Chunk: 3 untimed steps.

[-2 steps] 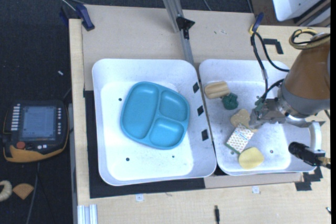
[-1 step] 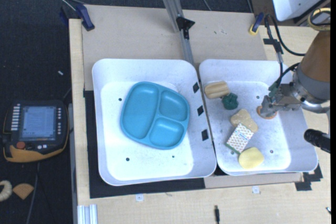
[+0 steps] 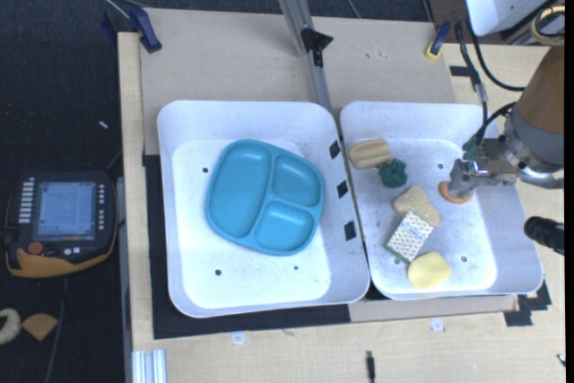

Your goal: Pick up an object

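Plainly no legible writing anywhere. Claw [image 3: 463,179] low in right bin [image 3: 502,278], over small orange disc [image 3: 457,194] near far-right wall; grip state impossible to tell. Tan roll [image 3: 369,152] lying lengthwise left-right, just beside dark green lump [image 3: 392,173]. Checkered sponge [image 3: 410,235] tilted diagonally, touching yellow lump [image 3: 429,270]. Left bin [image 3: 184,265] carrying blue divided plate [image 3: 265,195], roomy margins.

The right bin [image 3: 502,282] holds six small objects: a tan roll [image 3: 369,152] near its upper left, a dark green lump [image 3: 392,173] just below, an orange disc [image 3: 455,193], a beige piece [image 3: 418,204], a patterned sponge [image 3: 410,236] and a yellow lump [image 3: 429,270] lowest.
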Available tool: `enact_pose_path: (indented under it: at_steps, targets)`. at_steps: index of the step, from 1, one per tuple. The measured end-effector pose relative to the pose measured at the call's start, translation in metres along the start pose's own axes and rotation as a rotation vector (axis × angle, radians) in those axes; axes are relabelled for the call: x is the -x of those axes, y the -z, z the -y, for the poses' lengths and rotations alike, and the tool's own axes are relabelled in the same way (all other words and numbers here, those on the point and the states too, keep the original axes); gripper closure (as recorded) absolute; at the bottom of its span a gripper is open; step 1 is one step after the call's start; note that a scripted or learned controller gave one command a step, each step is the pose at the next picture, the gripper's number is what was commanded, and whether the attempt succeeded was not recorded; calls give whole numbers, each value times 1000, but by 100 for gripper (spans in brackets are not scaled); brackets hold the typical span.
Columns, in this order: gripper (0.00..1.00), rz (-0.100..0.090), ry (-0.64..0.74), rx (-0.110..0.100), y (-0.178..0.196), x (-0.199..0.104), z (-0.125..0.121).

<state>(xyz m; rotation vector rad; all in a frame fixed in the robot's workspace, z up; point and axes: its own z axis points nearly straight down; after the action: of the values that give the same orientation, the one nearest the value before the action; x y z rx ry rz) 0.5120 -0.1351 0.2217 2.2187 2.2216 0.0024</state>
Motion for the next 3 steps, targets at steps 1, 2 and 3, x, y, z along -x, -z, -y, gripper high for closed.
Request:
enact_pose_path:
  at_steps: [1,2,3]
  targets:
    - [100,-3,2,-5,-6,-47,10]
    - [100,-3,4,-5,-14,-101,13]
    - [100,-3,4,-5,-18,-150,17]
